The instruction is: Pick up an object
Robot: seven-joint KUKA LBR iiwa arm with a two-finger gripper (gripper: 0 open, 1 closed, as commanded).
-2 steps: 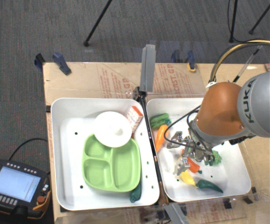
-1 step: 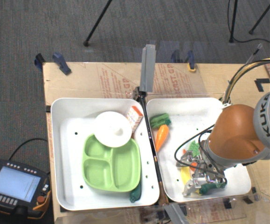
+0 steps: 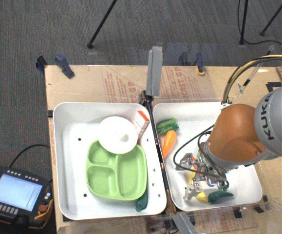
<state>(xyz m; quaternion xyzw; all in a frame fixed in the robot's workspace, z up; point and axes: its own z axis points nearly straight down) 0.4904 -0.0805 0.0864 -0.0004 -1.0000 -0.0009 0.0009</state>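
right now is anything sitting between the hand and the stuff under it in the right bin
Nothing visible does. The hand is low in the right bin, right over a yellow item and beside a dark green one. The carrot and green vegetable lie apart, near the divider.

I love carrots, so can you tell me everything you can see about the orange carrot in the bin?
The carrot looks like a shiny plastic toy, bright orange and tapered, wide at the top and narrowing to a point at the bottom. It lies flat on the floor of the right bin, close to the bin's left wall, tilted a little off straight. A green toy vegetable sits right above its wide end and seems to touch it. It lies apart from the robot's hand.
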